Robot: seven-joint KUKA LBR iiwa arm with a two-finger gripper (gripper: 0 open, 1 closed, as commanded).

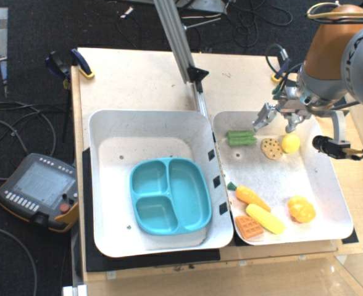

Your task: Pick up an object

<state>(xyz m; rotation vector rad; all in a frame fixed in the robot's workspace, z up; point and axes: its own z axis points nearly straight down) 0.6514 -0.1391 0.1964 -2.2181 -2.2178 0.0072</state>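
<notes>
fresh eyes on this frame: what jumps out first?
Probably the teal divided plate lying alone in the left bin. Next, the right bin with its scatter of toy food: a green piece, a cookie and a lemon at the far end, a carrot, a corn cob, a waffle and a yellow pepper nearer. The gripper hangs open above the cookie, holding nothing.

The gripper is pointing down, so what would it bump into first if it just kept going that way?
Probably the round cookie, which lies just under the open gripper. The yellow lemon sits close beside it under the right finger, so it could be touched instead; depth is hard to judge from this slanted view.
</notes>
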